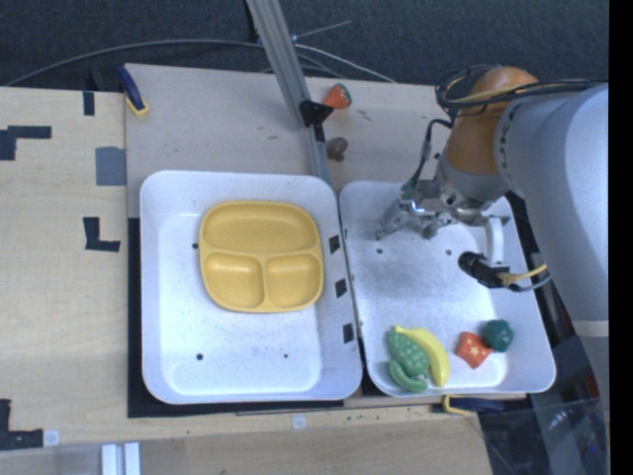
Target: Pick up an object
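Grey and bulky, the arm (554, 166) reaches in from the right, its orange band (480, 132) sitting above the wrist as the limb bends down over the far part of the right bin (450, 285). The pincer (407, 219) hangs low over that bin's upper left area, its metal fingers (391, 224) splayed apart and pointing toward the left wall, with nothing between them. A black cable fitting (482, 267) dangles from the wrist just beside it, over the bin's floor. The task's things lie well apart from the pincer, along the near edge of the same bin: a green vegetable toy (406, 356) touching a yellow banana (431, 353), and to their right a red toy (473, 349) just beside a dark green round toy (497, 334). In the left bin (168, 295) rests a yellow divided plate (261, 255), flat, toward the far side. Both bins sit side by side on the bench (208, 117), where a slanted metal rail (282, 47) rises behind them.
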Controlling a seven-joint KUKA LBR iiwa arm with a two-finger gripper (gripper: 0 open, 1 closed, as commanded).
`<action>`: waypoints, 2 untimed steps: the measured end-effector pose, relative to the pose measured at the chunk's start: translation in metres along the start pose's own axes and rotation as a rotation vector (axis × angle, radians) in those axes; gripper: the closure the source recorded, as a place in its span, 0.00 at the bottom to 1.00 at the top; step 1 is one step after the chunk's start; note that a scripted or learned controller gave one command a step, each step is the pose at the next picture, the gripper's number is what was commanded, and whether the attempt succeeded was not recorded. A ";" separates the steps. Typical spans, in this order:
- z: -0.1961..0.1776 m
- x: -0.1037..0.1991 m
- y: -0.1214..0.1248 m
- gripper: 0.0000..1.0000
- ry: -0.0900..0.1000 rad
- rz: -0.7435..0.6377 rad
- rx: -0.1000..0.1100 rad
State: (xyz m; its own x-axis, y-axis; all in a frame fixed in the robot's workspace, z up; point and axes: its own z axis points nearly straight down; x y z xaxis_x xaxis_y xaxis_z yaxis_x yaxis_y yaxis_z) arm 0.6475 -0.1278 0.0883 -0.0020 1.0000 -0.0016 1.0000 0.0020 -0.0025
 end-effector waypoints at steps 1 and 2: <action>-0.010 0.001 0.000 1.00 0.000 -0.002 0.000; -0.062 0.009 -0.006 1.00 0.002 0.000 -0.005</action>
State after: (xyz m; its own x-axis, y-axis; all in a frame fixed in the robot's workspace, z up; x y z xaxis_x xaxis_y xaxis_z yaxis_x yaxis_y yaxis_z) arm 0.6418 -0.1189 0.1500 -0.0025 1.0000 0.0000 1.0000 0.0025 0.0028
